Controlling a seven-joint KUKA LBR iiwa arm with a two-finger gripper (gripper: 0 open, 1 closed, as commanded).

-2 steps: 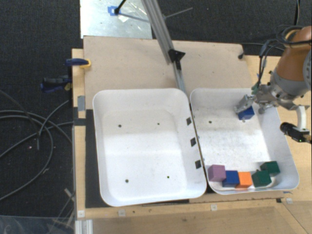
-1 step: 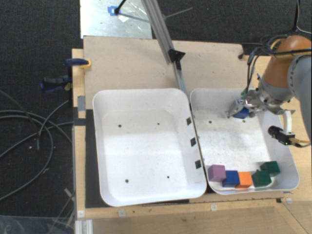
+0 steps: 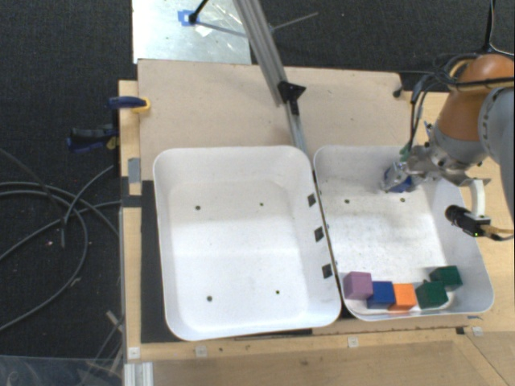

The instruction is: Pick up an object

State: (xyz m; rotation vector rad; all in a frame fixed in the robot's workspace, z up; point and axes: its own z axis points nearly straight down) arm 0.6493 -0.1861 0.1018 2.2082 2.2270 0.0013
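Dark carpet w/ loose black cables (image 3: 56, 232) surrounds a tan desk (image 3: 225, 107) carrying two shallow white bins side by side; left bin (image 3: 173, 167) has bare floor, right bin (image 3: 338, 163) holds all the blocks.

Blocks sit packed along the near edge of the right bin, toward its near-right corner: purple block (image 3: 357, 285), blue block (image 3: 381, 294), orange block (image 3: 404, 296), then two dark green blocks (image 3: 432, 295) (image 3: 447, 277); small, cube-ish, matte, look rigid; purple, blue, orange touching in a row, greens just beside, one slightly farther.

End effector (image 3: 400, 177) hangs over the far part of the right bin, well apart from the blocks; something bluish at its tip, too blurred to say if it's a held obj or part of the tool; can't tell how the fingers stand.

Risks, as I judge them: blocks are crowded, so fingers prob. land on a neighbour or wedge betw. two, nudging the row instead of closing on one; row hugs the sloped bin wall, so a finger may strike the rim or ride up it; a corner-on grip on a cube could twist it out during lift; purple at the row's left end looks easiest, open side.
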